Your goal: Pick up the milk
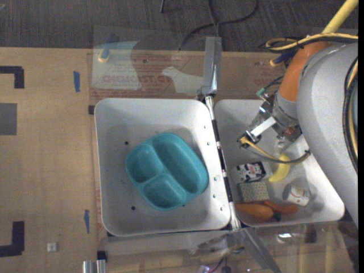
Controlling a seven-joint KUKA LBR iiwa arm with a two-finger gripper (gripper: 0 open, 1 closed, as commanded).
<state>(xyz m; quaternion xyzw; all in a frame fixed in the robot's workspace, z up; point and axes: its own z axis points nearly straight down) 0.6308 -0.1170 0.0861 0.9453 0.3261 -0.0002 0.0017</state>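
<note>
The milk (251,171) is a small black-and-white carton lying in the right bin (227,124), near that bin's left wall. My gripper (280,131) hangs over the back half of the same bin, up and to the right of the carton and apart from it. Nothing shows in its grasp. The grey arm with its orange band (296,75) comes in from the right and hides the bin's right side.
Close around the milk lie a yellow banana (280,173), a tan speckled block (253,192), a carrot (256,210), an orange-red piece (286,208) and a white cup (297,194). The left bin (114,129) holds a teal divided plate (166,170).
</note>
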